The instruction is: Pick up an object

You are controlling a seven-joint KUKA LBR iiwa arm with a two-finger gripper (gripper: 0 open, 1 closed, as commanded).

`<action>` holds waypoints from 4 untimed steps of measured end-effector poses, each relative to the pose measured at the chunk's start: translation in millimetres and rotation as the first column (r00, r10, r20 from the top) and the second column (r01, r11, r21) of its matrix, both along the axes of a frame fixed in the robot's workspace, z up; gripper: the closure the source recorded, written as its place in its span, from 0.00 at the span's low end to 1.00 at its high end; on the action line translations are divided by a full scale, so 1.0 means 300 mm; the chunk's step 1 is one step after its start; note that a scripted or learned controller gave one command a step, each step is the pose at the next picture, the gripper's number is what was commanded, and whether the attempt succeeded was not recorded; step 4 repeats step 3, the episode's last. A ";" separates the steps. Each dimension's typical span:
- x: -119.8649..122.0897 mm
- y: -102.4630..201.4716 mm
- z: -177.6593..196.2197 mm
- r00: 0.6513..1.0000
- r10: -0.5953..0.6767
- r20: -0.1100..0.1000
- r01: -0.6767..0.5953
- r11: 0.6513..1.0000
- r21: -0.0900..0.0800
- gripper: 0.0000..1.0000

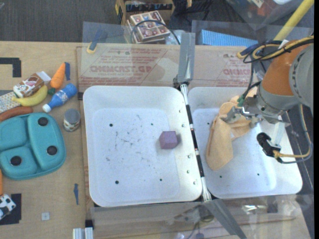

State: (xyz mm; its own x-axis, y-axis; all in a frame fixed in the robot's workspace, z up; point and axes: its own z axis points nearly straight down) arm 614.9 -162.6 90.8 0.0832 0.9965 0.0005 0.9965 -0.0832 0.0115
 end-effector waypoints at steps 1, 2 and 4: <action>0.006 0.004 0.034 1.000 0.004 0.003 -0.004 1.000 -0.001 1.00; 0.073 0.167 0.306 0.909 0.417 -0.010 -0.417 0.909 -0.002 1.00; 0.077 0.166 0.337 0.909 0.417 -0.008 -0.418 0.909 -0.004 1.00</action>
